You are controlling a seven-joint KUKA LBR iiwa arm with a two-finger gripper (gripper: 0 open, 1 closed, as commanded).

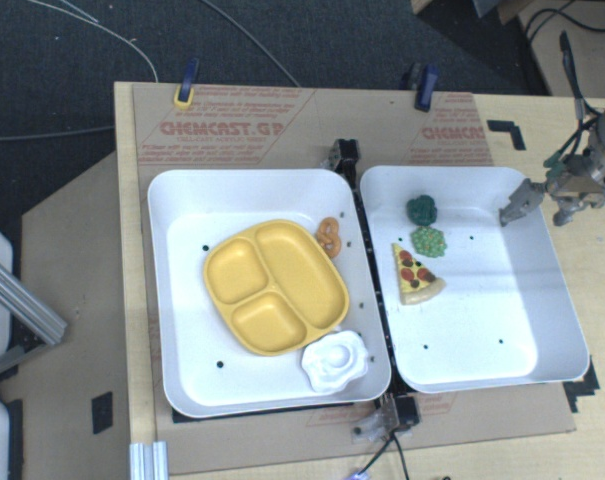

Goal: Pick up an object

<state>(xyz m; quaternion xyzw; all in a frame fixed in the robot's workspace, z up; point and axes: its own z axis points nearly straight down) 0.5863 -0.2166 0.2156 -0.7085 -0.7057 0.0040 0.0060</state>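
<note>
In the right bin (502,353) three toy foods lie near its left wall: a dark green broccoli piece (421,209), a light green bumpy piece (428,241) just below it, and a pizza slice (415,275) nearest the front. My gripper (540,208) hangs over the bin's far right corner, well to the right of these foods. Its two grey fingers (514,204) are spread apart and hold nothing.
The left bin (177,268) holds a yellow divided plate (274,285), a small brown pretzel (328,235) at the plate's far right edge, and a white fried egg (334,358) at its front right. Clamps (346,154) sit between the bins.
</note>
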